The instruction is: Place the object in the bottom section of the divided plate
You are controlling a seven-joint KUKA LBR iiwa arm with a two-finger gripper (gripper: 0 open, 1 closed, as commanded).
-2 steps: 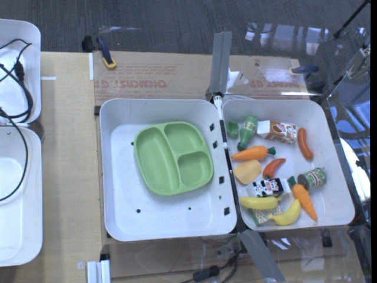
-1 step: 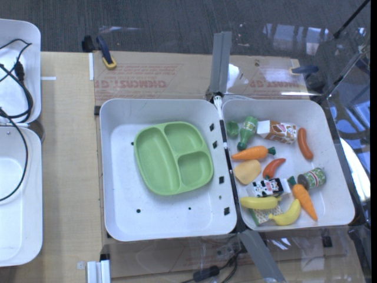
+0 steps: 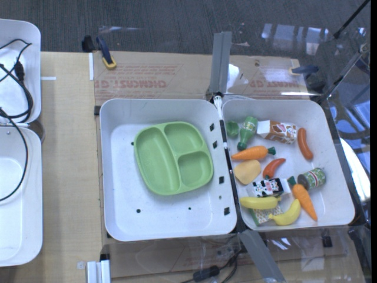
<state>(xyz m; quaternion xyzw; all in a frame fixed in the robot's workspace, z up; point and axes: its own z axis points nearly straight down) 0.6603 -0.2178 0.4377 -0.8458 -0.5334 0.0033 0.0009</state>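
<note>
A green divided plate lies in the left white bin, with one long section on its left and two smaller sections on its right. Nothing lies on the plate. The right white bin holds several toy foods: a green bottle, a brown carton, a sausage, a carrot, a red chili, a yellow chip-shaped piece, a cow-print carton, two bananas, a second carrot and a small can.
A grey post stands behind the seam between the bins. Cardboard lies behind the bins. A white appliance with black cables sits at the far left. A blue-and-yellow clamp rests at the bench's back edge.
</note>
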